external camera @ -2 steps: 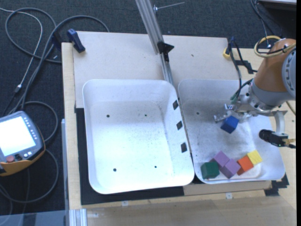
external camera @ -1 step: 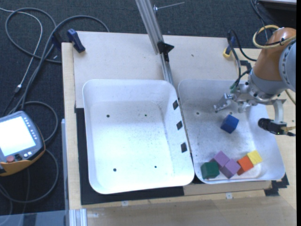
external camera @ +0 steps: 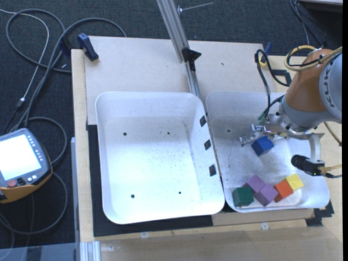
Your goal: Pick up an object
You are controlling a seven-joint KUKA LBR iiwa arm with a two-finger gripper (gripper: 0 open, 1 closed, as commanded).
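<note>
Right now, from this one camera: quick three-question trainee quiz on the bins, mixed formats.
1. True or false: the blue block lies in the left bin.
2. Which block sits nearest the right bin's front-left corner? A) green block B) yellow block C) orange block
3. Fill in: the gripper is right by the ____ block.

Key: 1 false, it lies in the right bin. 2 A. 3 blue.
</note>
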